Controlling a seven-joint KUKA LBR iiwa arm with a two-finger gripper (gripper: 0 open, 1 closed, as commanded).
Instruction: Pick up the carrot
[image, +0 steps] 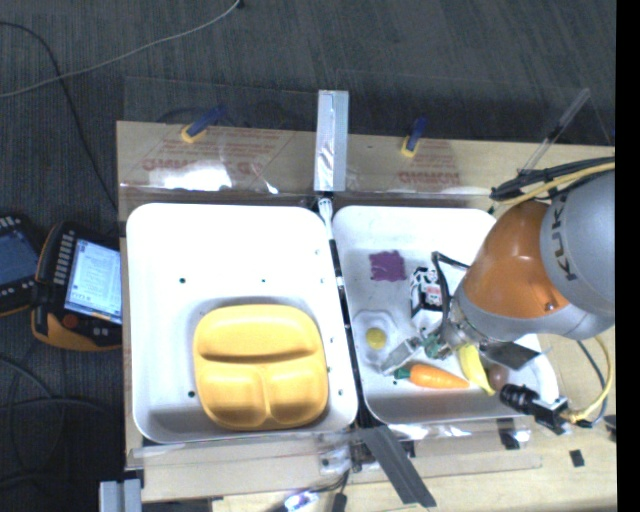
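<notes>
Two shallow white bins sit side by side on the counter (300, 150), and the grey arm (560, 265) with its orange band reaches in from three o'clock over the right bin (352, 232). The carrot (438, 377) lies on its side near that bin's six o'clock wall, orange body pointing toward three o'clock and its small green top toward nine o'clock. The claw (432, 335) hangs just at the carrot's twelve o'clock, very near it; its fingers are hidden among the wrist and dark cables, so I cannot tell how far it is open or whether it touches anything. A yellow banana (472, 366) lies just at the carrot's three o'clock end, partly under the arm. A small yellow round piece (376, 337) sits at the carrot's ten o'clock, and a purple object (387, 266) rests farther up toward twelve o'clock. In the left bin (150, 300) a large yellow moulded tray (261, 365) fills the six o'clock half. A tablet-like handset (85, 290) lies on the floor at nine o'clock.
</notes>
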